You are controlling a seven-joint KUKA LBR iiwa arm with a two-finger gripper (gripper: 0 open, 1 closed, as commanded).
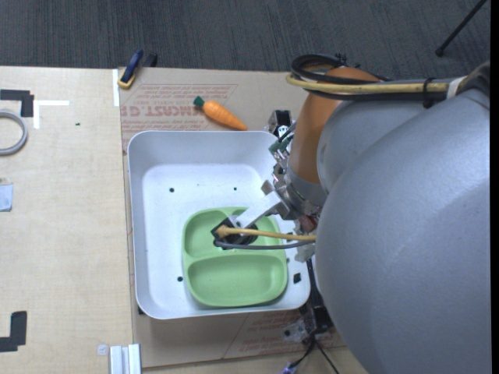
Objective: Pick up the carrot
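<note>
The carrot [221, 114] is orange with a green top. It lies on the brown cardboard just beyond the far rim of the white bin [148, 209], outside the bin. My gripper [282, 187] hangs over the bin's right side, under the orange wrist band, and the bulky grey arm hides most of it. It is well to the right of the carrot and nearer the camera, and nothing shows in its grasp.
A green two-compartment tray [234, 280] lies in the near half of the bin. A blue marker [131, 67] rests at the cardboard's far left corner. A tape ring [9, 133] sits on the bench at the far left. The arm covers the right side.
</note>
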